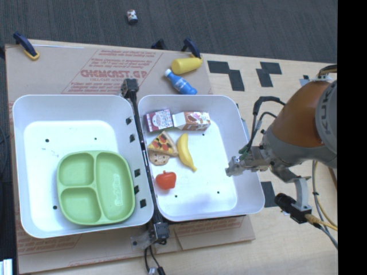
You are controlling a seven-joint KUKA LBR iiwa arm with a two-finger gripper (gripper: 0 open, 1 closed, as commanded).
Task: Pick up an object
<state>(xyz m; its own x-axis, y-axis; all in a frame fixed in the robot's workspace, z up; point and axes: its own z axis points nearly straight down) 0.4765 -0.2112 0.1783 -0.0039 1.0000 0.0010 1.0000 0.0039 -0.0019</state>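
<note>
Nothing picked yet. Gripper [234,169] at right bin [248,189] right wall, finger state cannot tell. Banana [185,151], tomato [166,180], pizza slice [162,144] lying untouched, left of gripper.

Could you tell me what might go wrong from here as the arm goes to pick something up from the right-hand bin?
1. The gripper sits at the right bin's right wall, so a careless descent could clip the rim.
2. The banana, pizza slice, cookie and two cartons crowd together at the far left; a grasp there may nudge or catch a neighbour.
3. The tomato is round and may roll away from the fingers.
</note>
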